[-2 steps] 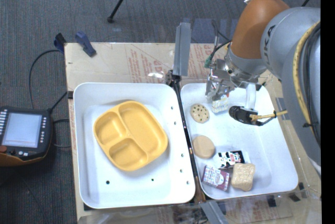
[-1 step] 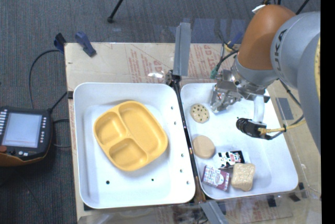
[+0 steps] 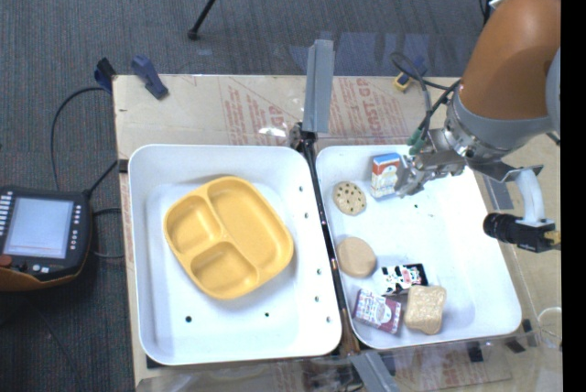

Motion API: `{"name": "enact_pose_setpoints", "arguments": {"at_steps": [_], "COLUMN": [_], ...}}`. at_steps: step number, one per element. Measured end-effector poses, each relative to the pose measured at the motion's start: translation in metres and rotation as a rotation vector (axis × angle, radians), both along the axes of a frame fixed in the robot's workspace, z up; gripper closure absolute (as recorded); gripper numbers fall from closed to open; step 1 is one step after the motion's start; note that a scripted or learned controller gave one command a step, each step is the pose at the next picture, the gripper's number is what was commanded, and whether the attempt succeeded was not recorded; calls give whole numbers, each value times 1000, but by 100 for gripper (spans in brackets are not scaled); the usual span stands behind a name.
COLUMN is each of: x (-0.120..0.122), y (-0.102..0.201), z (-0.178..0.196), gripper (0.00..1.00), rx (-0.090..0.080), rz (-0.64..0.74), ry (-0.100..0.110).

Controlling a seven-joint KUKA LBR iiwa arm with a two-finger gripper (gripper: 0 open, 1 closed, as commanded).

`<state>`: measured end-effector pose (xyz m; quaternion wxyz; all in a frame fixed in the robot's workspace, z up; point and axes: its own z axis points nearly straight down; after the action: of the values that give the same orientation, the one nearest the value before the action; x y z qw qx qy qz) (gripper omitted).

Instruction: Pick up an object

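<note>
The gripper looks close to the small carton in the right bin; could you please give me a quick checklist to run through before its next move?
1. Gripper over the right bin: ok.
2. Gripper beside the small carton: ok, at its right edge.
3. Carton between the fingers: cannot tell.
4. Carton apart from the cookie: ok, a gap shows.
5. Other items away from the gripper: ok; round bun and the packets sit nearer the bin's front.
6. Yellow tray out of the way: ok, in the left bin.

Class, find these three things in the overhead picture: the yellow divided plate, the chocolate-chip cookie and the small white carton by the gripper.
yellow divided plate [image 3: 229, 236]: camera view, ridge where its compartments meet.
chocolate-chip cookie [image 3: 349, 197]: camera view, middle of its top.
small white carton [image 3: 385, 174]: camera view, its front face.
</note>
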<state>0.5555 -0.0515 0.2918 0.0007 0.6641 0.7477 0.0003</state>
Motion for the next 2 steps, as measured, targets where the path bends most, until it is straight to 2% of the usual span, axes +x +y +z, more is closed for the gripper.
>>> {"name": "enact_pose_setpoints", "arguments": {"at_steps": [1, 2], "x": [66, 47], "y": [-34, -17], "z": [-127, -105], "gripper": [100, 100], "rx": [1, 1], "rz": [-34, 202], "ry": [20, 3]}}
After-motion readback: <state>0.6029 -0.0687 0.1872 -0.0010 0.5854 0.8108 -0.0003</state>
